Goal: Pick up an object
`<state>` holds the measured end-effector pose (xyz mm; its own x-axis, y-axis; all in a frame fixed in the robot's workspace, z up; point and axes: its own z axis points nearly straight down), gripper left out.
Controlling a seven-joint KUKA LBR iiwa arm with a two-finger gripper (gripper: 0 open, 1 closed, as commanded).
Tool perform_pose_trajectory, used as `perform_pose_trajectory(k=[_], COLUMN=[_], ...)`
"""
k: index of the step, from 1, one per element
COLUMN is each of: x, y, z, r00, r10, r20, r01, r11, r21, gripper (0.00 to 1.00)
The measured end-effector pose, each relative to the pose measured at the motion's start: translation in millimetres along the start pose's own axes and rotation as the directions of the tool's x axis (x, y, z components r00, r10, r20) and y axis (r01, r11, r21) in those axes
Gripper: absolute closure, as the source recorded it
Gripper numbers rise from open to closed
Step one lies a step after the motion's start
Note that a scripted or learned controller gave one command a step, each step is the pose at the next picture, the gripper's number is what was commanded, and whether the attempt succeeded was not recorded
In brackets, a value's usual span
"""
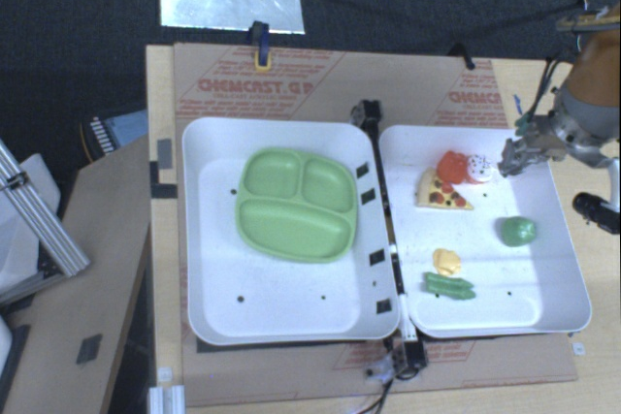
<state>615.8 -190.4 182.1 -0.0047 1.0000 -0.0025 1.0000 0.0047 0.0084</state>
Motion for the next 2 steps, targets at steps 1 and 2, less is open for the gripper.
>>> perform_pose_trajectory(k=[1,2], x=[-0.2,46.6], y=[1.6,-1.7], z=[-32.6,-39.2], r00=[1.0,1.0], r10=[0.0,-0.004], r20=[-0.001,-0.004], r01=[0.0,0.004], r11=[1.0,1.0], r21=[0.004,0.006], gripper=[1.0,1.0])
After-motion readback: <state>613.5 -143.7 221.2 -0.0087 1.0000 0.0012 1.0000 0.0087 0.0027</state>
